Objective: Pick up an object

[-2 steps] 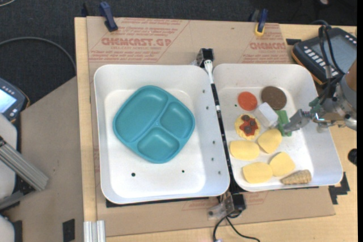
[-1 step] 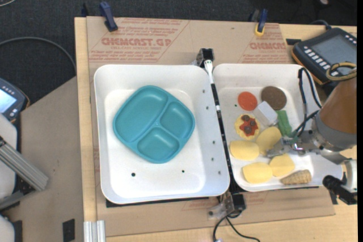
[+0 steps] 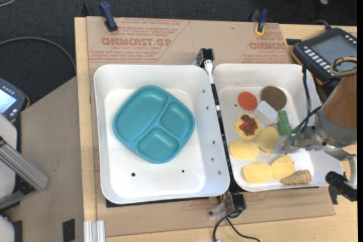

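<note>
Cardboard-topped bench (image 3: 170,37) with two white bins; teal plate (image 3: 154,123) in left bin (image 3: 108,178). Gripper (image 3: 288,141) down in right bin (image 3: 295,73) among toy food, beside green piece (image 3: 283,121); can't tell about fingers, too blurry.

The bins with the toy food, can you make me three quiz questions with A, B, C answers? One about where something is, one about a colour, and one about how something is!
1. Where is the blue plate?
A. left bin
B. right bin
C. on the floor

2. What colour is the round flat piece next to the brown disc?
A. purple
B. red-orange
C. black

3. How is the blue plate lying?
A. flipped over
B. standing on its edge
C. flat, with its compartments facing up

Answers: 1 A, it sits in the left bin, away from the toy food. 2 B, it looks red-orange against the white right bin. 3 C, its three compartments are showing.
</note>
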